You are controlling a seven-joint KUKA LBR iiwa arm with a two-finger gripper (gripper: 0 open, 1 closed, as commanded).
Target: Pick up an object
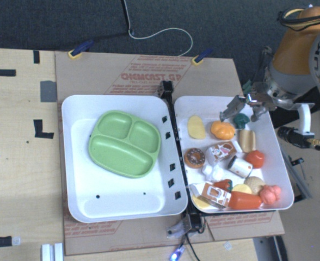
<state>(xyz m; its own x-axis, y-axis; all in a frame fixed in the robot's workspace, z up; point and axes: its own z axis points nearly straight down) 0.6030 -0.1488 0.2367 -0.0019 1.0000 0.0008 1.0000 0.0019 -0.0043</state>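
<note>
Two shallow white bins sit side by side on a tabletop [18, 145] covered in part by cardboard. The left bin [75, 200] holds a green divided plate [124, 143]. The right bin [277, 156] holds a heap of toy food: a pale yellow piece [196, 127] at its far left, an orange [222, 130] beside it, a doughnut [194, 157], a bread roll [247, 140], a tomato [254, 158] and a carrot [245, 201] at the near edge. The arm [296, 53] reaches in from the right. Its claw [240, 112] hangs over the far part of the right bin, just above the orange, fingers spread apart with nothing between them.
</note>
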